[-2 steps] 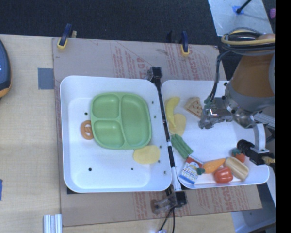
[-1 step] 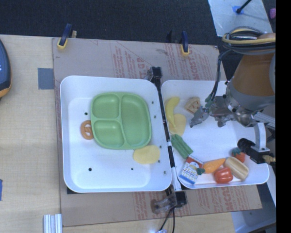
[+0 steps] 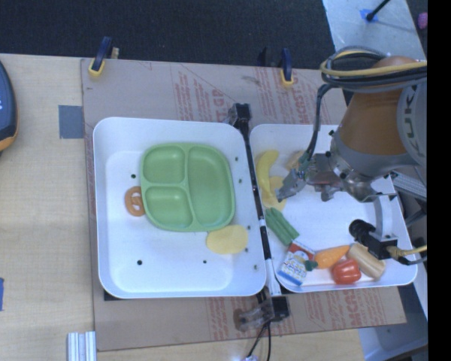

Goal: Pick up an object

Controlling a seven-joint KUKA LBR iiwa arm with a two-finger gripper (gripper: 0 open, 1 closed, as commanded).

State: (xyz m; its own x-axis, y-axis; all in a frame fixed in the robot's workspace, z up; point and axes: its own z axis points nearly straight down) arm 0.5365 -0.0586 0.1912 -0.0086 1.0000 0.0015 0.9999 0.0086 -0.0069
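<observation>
The arm [image 3: 376, 126] is reaching in from the right side of the frame and hanging low over the right bin [image 3: 406, 277], its gripper [image 3: 292, 185] pointing left toward that bin's upper left corner. The approach is what's in hand here: nothing is showing between the fingers, so the pick is not yet made. Whether those fingers are standing apart or together, I cannot tell; they are reading as one small dark-and-grey cluster at this slant.

The likeliest target is the banana [image 3: 266, 173], lying along the left wall of the right bin, just beside the gripper tip and possibly touching it. It is looking pale yellow, curved, smooth-skinned, running roughly top to bottom in the frame. Just below it a green vegetable [image 3: 281, 226] is lying at a slant.

To my eye, the next move is calling for a short shift left and a descent so the fingers are straddling the banana across its narrow width, then a close. The bin wall is crowding that side, so one finger is going to have little room.

Lower in the same bin, a small packet [image 3: 293, 266], a carrot [image 3: 331, 257], a tomato [image 3: 346, 272] and a bread roll [image 3: 366, 262] are clustering near the bottom edge, well apart from the gripper. In the left bin [image 3: 113, 201], a green plate [image 3: 188, 187] is sitting in the middle.
</observation>
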